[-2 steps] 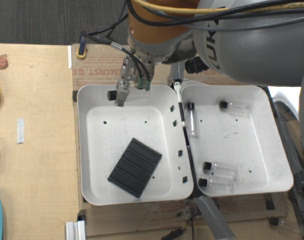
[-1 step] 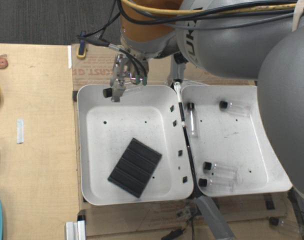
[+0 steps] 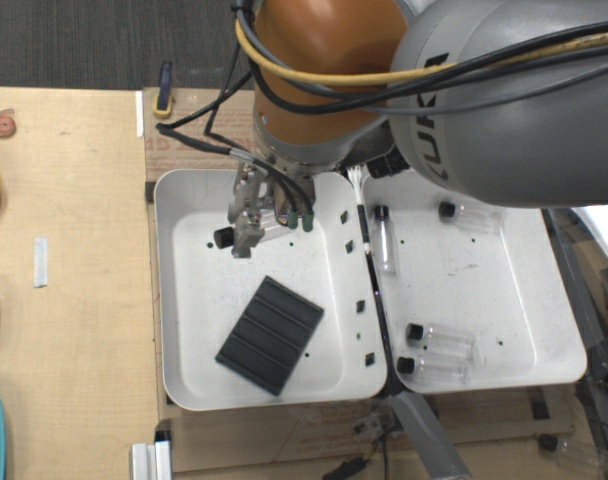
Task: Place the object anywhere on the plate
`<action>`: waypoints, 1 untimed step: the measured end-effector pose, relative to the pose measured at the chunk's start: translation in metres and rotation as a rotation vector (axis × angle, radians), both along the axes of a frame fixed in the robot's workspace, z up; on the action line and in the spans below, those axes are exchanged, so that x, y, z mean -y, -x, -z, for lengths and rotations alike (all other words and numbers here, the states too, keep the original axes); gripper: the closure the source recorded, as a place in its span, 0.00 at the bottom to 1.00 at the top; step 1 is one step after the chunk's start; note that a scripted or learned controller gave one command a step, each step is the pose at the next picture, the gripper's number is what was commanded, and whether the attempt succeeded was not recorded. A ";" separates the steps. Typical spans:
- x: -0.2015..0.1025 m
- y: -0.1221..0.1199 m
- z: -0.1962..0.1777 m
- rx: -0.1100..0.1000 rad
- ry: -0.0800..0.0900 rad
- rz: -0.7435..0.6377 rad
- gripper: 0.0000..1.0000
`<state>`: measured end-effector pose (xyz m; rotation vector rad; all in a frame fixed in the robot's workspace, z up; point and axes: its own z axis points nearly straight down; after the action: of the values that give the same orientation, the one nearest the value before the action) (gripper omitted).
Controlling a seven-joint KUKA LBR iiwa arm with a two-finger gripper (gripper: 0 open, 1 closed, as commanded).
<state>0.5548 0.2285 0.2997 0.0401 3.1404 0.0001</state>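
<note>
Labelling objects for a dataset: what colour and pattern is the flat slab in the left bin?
Black, with lengthwise ridges, on the flat slab, seen in the camera view.

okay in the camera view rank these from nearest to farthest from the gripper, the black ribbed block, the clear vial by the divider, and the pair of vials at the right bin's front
From the gripper:
1. Black ribbed block, left bin, toward its front.
2. Clear vial, right bin, beside the divider.
3. Pair of vials, right bin's front.
</note>
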 end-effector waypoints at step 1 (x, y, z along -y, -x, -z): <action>0.003 -0.038 -0.001 0.001 -0.001 -0.311 1.00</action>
<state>0.5929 0.2257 0.3004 -0.4471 3.1073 0.0017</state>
